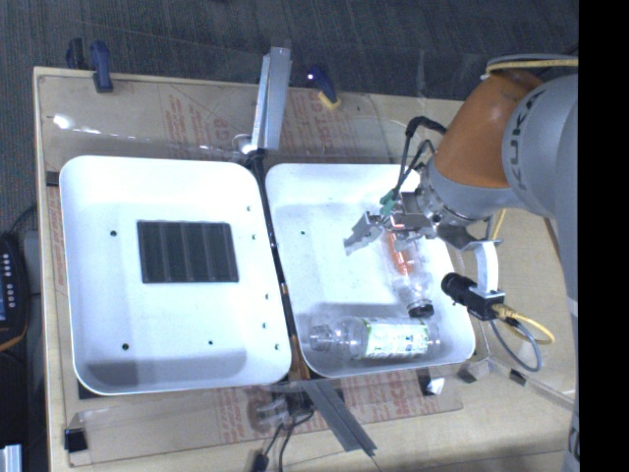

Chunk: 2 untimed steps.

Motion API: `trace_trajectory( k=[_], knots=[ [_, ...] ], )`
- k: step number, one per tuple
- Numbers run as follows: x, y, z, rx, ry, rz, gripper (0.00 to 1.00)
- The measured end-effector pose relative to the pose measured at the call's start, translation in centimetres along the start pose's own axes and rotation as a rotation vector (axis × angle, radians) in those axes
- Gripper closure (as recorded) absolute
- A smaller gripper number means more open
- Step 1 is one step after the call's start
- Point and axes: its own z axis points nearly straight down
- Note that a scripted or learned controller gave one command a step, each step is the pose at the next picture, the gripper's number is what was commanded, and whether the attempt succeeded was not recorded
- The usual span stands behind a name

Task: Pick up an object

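Observation:
Two clear plastic bottles lie in the right bin [324, 190]. One with a green and white label [378, 339] rests along the bin's front wall. The other, with an orange label and a black cap [405, 268], lies slantwise near the right wall. My gripper [378, 226] hangs low over the middle of the right bin, at the upper end of the orange-label bottle, and I cannot tell whether it touches the bottle. The grey arm with its orange band [491, 146] reaches in from the right and covers the bin's far right corner.
The left bin [98, 195] holds a dark ribbed rectangular pad [187, 252]. A metal bar [270, 96] stands at the back between the bins. Cables and a black connector [470, 295] hang by the right bin's right wall.

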Motion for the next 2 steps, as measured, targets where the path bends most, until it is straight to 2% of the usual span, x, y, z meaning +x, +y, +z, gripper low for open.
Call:
trace_trajectory(
  k=[1, 2],
  knots=[
    [-3.9, 1.4, -1.1, -0.005, -0.001, -0.021, 0.0],
    [-3.8, 3.5, 1.5, -0.005, -0.002, -0.051, 0.0]
  ],
)
